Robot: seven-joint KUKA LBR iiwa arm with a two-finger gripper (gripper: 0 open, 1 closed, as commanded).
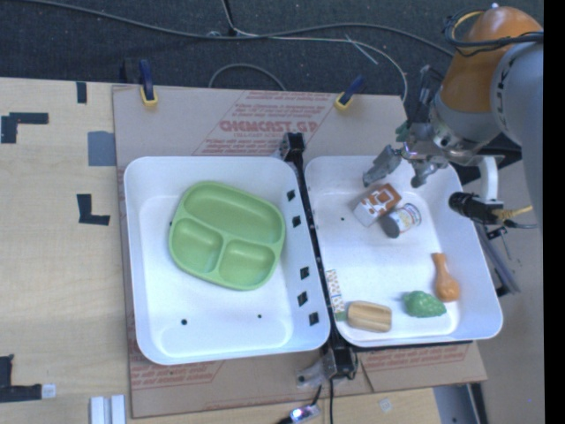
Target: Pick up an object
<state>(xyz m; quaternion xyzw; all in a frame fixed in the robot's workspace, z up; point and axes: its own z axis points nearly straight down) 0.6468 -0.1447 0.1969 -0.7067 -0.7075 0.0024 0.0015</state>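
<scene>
You had the gripper (402, 168) with jaws released, hovering over the small carton (378, 203) near the right bin's (477, 325) far edge.

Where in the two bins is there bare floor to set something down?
Left bin: a bare strip along the near edge, below the green divided plate. Right bin: a bare patch in the middle, between the small carton with the can and the near-edge row of bread roll, green lump, orange piece. Crowded under the gripper.
</scene>
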